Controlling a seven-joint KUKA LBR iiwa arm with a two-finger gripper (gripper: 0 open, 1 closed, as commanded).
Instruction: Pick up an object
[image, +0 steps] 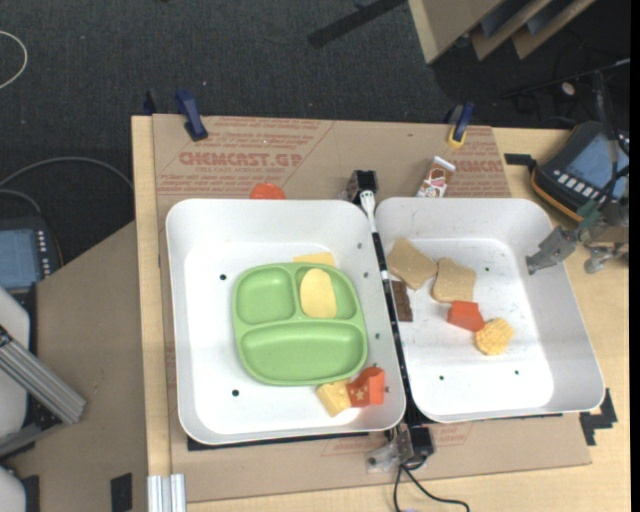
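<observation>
Hovering at the right bin's far-right rim, the jaws had an unreadable state; the nearby red block looked light, rigid, graspable across flat sides.

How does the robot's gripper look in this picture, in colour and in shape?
At the right edge, above the right bin, the gripper shows as a small grey metal piece with thin, pointed fingers aimed leftward. Behind it sits a pale grey body with dark parts and what look like thin dark cables. It bears no readable markings.
</observation>
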